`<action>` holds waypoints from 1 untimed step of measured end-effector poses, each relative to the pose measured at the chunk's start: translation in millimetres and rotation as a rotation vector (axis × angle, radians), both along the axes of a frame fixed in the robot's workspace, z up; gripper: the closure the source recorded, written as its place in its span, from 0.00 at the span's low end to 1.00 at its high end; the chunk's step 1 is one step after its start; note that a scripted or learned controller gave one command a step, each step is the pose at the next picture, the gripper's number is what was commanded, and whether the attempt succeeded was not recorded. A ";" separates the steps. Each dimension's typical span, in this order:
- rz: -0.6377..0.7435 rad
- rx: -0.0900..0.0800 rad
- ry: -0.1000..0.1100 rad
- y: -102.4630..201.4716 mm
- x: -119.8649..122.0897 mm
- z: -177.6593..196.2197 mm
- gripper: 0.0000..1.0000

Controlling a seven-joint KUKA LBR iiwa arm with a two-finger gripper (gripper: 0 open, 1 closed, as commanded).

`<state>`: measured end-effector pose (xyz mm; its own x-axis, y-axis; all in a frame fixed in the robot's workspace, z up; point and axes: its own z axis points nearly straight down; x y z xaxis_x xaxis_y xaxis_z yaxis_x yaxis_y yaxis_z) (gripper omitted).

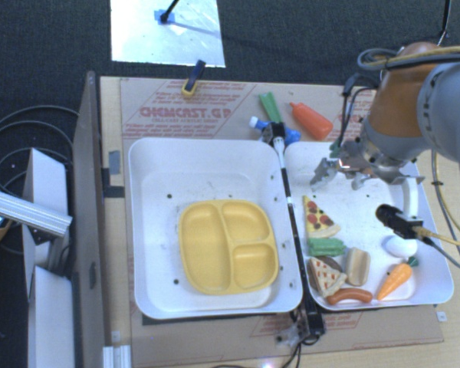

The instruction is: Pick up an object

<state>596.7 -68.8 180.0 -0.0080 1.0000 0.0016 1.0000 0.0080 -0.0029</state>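
With its fingers seen apart, the gripper (339, 171) is held above the pizza slice (319, 218), so a missed grasp is risked.

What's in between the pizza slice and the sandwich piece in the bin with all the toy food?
In the camera view, a green toy vegetable lies between the pizza slice above it and the sandwich piece below it, in the right bin.
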 end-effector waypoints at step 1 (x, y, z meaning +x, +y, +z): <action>-0.010 -0.001 -0.001 -18.0 -23.8 -99.9 0.00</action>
